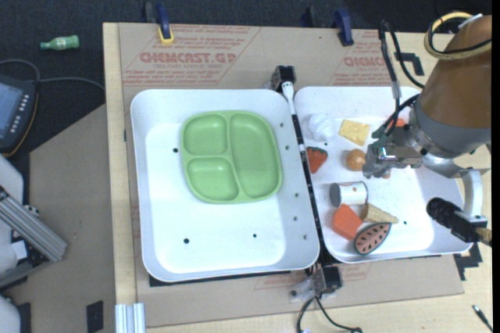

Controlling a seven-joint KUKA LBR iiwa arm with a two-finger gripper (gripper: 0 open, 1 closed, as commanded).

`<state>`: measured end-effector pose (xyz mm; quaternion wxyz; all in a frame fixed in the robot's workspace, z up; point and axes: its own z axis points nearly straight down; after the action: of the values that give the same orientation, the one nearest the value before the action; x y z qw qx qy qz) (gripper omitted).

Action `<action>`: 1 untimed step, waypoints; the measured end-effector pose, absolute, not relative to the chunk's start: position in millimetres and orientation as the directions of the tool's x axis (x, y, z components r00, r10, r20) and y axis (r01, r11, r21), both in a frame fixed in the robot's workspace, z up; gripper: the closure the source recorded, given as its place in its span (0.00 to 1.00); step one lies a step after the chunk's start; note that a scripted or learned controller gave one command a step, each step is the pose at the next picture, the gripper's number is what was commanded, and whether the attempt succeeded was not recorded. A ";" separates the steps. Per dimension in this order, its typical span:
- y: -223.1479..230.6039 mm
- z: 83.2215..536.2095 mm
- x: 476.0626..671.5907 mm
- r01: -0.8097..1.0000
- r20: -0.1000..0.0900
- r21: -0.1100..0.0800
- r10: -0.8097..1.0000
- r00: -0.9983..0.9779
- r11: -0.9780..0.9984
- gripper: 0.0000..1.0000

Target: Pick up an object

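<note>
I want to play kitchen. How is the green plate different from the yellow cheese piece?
The green plate is big, with three sections; the yellow cheese piece is small and plain. The plate lies in the left bin; the cheese lies in the right bin, among other toy foods. Both lie flat, untouched.

a green bottle lies on the dark carpet way off to the left, two blue clamps grip the cardboard-covered bench's far edge

Green divided plate in left bin; tool over right bin (small objects scattered).
</note>
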<state>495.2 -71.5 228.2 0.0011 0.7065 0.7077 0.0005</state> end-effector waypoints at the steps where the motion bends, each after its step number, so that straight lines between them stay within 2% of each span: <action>1: -60.5 228.1 481.6 1.000 0.001 -0.003 1.000 0.000 0.000 1.00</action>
<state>481.6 -60.5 228.1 -0.0014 0.7070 0.7072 -0.0004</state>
